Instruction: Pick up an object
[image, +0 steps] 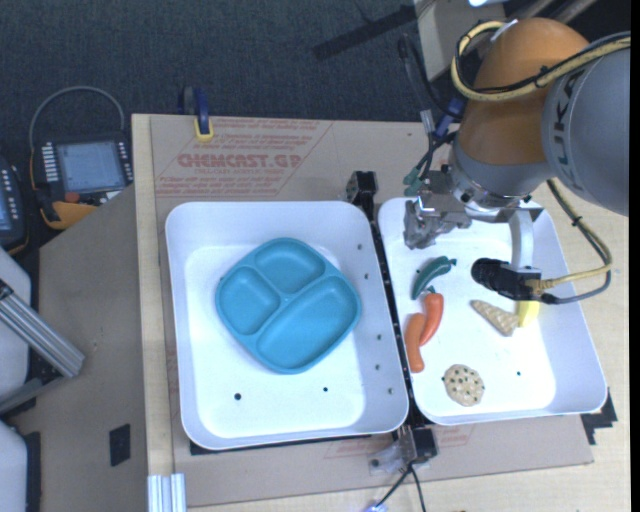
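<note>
Gripper (420, 232) over the right bin (560, 390), small items below it.
I see the gripper hanging above the bin's upper-left corner; just beneath it lies a green pepper (433, 271); an orange chili (431, 316) touches a second orange piece (414, 345) by the left wall; a speckled cookie (463, 383) sits nearer the front; a pale wedge (496, 315) lies rightward; the left bin (200, 400) holds a blue divided plate (288, 303).

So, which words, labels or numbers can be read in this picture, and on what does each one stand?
"CHEMCAST GP", large red letters on the brown paper-faced board; the last letters are uncertain.
Smaller red lines above and below it: too blurred to read.
Screen of the grey handheld pendant at left: too small to read.
</note>
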